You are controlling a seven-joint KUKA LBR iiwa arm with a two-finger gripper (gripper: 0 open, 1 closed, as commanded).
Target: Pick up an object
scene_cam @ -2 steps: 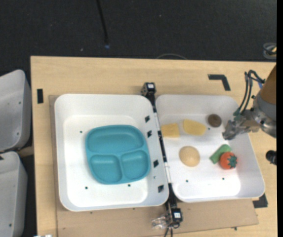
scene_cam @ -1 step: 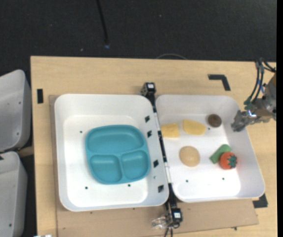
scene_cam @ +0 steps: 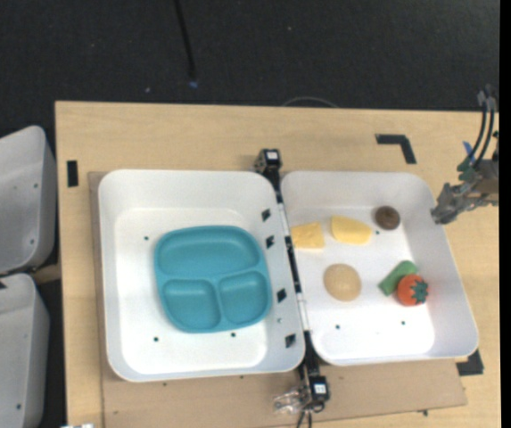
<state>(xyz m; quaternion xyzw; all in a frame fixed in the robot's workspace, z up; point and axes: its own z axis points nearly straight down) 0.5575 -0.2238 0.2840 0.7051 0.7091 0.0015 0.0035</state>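
The grey two-finger gripper (scene_cam: 445,208) is hanging over the right rim of the right shallow white bin (scene_cam: 456,315), with nothing seen between its tips; whether they are spread or pressed together cannot be told. Inside that bin, a small round brown object (scene_cam: 386,218) is lying nearest it, with a yellow rounded piece (scene_cam: 351,231) and a pale yellow wedge (scene_cam: 308,236) further left. A tan round bun-like item (scene_cam: 342,282) and a red strawberry-like toy with green leaves (scene_cam: 409,289) are sitting lower down. The left shallow white bin (scene_cam: 117,328) is holding a teal plastic sectioned plate (scene_cam: 210,277).
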